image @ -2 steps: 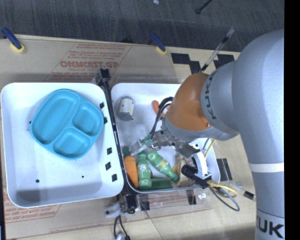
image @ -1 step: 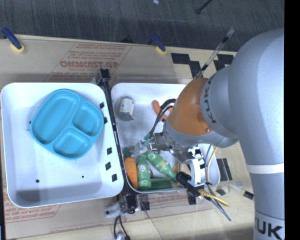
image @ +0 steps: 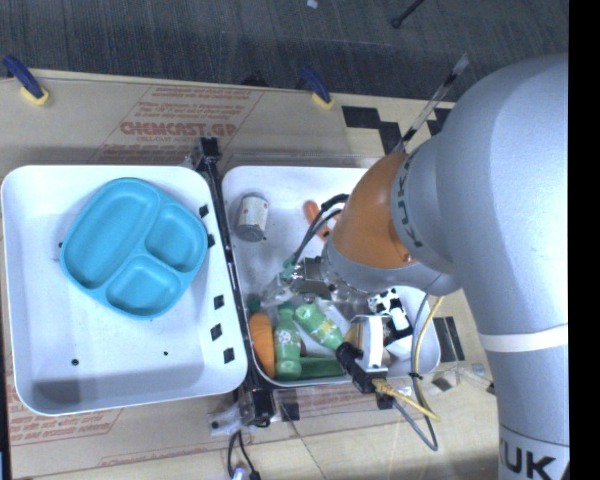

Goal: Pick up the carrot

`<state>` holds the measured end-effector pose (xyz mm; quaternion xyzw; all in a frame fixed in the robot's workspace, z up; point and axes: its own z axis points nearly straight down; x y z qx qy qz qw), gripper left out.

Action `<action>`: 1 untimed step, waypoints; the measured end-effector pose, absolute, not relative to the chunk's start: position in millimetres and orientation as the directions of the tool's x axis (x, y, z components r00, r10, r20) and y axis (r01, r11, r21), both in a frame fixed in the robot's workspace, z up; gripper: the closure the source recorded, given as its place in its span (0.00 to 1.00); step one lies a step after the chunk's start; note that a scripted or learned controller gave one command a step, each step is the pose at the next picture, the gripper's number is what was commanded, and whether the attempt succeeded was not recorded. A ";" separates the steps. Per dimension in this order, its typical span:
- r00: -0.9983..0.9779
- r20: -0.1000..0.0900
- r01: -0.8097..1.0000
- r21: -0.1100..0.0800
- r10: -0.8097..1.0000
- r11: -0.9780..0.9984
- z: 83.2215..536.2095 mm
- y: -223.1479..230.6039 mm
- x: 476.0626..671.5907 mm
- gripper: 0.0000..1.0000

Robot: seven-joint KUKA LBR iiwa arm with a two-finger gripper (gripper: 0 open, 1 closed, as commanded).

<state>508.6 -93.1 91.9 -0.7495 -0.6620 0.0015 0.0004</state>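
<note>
An orange piece that looks like the carrot (image: 311, 211) lies near the back of the right bin (image: 280, 183), mostly hidden behind the arm and a black cable. A second, rounder orange thing (image: 262, 340) sits at the bin's front left corner. My gripper (image: 298, 286) hangs low over the middle of the right bin, above a cluster of green items (image: 313, 340). It is apart from both orange things. The wrist covers its tip.
A silver can (image: 250, 217) stands at the back left of the right bin. The left bin (image: 40, 368) holds a blue divided tray (image: 135, 246). The arm's big grey body covers the right bin's right side.
</note>
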 end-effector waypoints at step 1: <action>0.215 0.003 0.977 -0.003 0.977 -0.215 122.9 -89.4 584.5 0.00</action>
